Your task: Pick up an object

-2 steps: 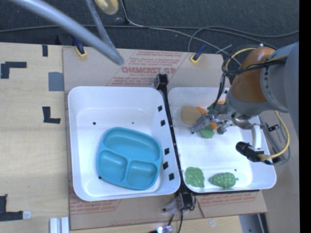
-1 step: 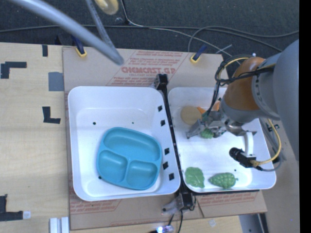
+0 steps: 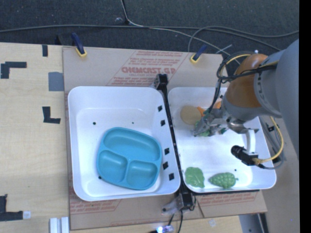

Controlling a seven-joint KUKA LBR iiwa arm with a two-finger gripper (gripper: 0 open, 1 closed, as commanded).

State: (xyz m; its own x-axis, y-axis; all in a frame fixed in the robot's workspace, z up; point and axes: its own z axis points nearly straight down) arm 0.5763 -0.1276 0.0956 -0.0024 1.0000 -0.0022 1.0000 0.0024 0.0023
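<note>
A wooden bench (image 3: 29,130) with a cardboard sheet (image 3: 141,69) bears two white bins before a dark carpet (image 3: 146,6). The left bin (image 3: 80,106) holds a blue divided plate (image 3: 129,158). In the right bin (image 3: 214,157) the claw (image 3: 208,126) sits low beside a tan round object (image 3: 190,114); whether it is released or clenched, I cannot tell. Two green toys (image 3: 195,177) (image 3: 223,180) lie near the front wall.

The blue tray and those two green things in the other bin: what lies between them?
In the camera view, between the blue tray and the green items stand the two bins' adjoining white walls with a black strip along them.
</note>
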